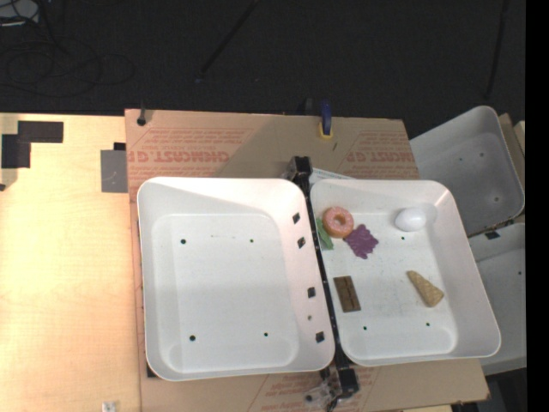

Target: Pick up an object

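Two white bins side by side on cardboard, right bin (463,333) holding a pink doughnut (338,221), purple piece (363,241), white egg-shaped object (411,220), brown block (346,293), tan wedge (425,288), left bin (163,333) beside it, gripper state impossible to tell.

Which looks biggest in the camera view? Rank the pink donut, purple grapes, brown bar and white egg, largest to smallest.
1. purple grapes and pink donut: too alike to separate.
2. brown bar: long but narrow, slightly less area.
3. white egg: smallest, though not by much.
All lie in the right bin.
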`<action>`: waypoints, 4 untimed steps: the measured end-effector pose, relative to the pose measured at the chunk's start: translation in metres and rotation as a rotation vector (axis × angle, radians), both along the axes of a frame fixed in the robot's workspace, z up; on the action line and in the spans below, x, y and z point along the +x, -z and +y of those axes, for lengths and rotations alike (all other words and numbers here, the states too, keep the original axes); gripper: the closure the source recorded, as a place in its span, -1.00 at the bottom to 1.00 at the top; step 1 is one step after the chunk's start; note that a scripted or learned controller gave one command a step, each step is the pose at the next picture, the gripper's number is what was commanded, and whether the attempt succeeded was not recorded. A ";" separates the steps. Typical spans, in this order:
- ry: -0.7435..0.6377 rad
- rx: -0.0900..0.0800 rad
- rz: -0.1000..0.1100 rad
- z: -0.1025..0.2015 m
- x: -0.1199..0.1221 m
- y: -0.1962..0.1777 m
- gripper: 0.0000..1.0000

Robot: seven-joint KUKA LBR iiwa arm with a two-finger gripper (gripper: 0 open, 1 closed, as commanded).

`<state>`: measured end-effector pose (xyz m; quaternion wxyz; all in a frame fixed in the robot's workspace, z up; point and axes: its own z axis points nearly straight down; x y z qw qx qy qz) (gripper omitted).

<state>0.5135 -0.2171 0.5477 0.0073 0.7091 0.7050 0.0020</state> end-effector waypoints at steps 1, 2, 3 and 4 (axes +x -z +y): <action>-0.010 0.014 0.030 0.057 0.015 0.149 1.00; 0.000 0.004 0.009 0.000 -0.040 0.082 1.00; -0.010 0.015 0.031 0.063 -0.039 0.230 1.00; -0.011 0.005 0.000 0.098 -0.036 0.093 1.00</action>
